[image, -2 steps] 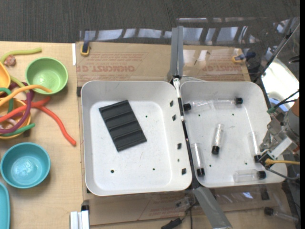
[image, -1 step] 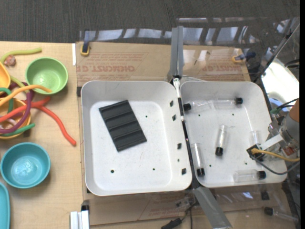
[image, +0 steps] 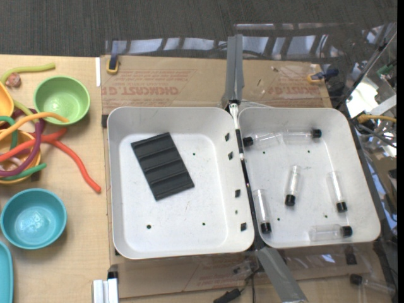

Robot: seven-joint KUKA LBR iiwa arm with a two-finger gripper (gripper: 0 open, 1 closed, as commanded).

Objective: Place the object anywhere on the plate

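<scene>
The bench is covered by flattened brown cardboard (image: 189, 81) with reversed red print, dull and creased, and a pale wood-grain tabletop (image: 69, 169) joins it on the left.

On the cardboard sit 2 shallow white bins with rounded corners and smooth, faintly scuffed plastic floors. The left bin (image: 126, 232) holds the plate (image: 162, 166), a flat dark grey rectangular slab with 3 grooves across it that split it into 4 bands; it lies tilted in the bin's upper left part, matte against the glossy white.

The right bin (image: 360, 163) holds the objects: 5 clear plastic tubes with black caps, all lying down and well apart from the plate. 1 tube (image: 284, 135) lies along the far wall with black at both ends, 1 tube (image: 291, 185) sits near the middle, 1 tube (image: 336, 191) lies toward the right wall, 1 tube (image: 261, 212) rests along the left wall, and 1 tube (image: 329, 232) lies at the near wall. Being transparent, they are hard to pick out except by their caps.

On the wood, a green bowl (image: 61, 100) and a teal bowl (image: 33, 218) stand open side up, round and glossy, with limp cords (image: 57, 145) in red, orange, green and purple tangled between them.

A metal divider rail (image: 234, 68) runs back from the seam between the bins.
</scene>
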